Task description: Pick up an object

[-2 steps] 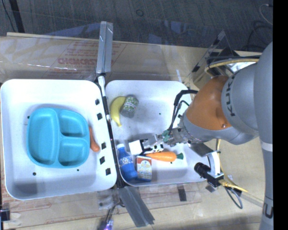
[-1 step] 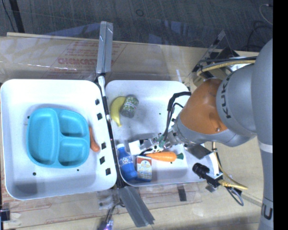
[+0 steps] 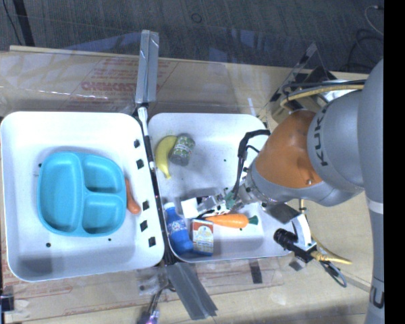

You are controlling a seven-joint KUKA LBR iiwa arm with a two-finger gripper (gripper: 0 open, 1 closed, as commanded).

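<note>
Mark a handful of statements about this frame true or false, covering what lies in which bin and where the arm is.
1. A blue divided tray lies in the left bin. True.
2. The banana lies in the left bin. False: it lies in the right bin, beside a small can-like object.
3. A carrot lies near the front of the right bin. True.
4. The arm reaches over the left bin. False: it bends over the right bin, and the gripper sits just above the carrot.
5. A small carton sits next to a blue object in the right bin. True.
</note>
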